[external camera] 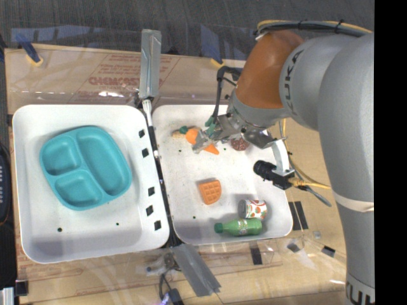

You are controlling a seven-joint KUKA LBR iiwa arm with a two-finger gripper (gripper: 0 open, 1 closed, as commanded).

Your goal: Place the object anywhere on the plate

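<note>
Teal three-compartment plate (86,166) sits in the left white bin (38,234), mid-left of frame. Right white bin (184,196) holds a toy carrot (198,140) near its upper middle, an orange waffle piece (210,191) at center, a small red-and-white can (254,209) and a green bottle (240,227) lying on its side at lower right, just beside each other. Gripper (213,132) is down at the carrot, upper part of right bin; fingers' state cannot be told from here, carrot partly hidden. Arm's orange band (267,68) at upper right.
</note>
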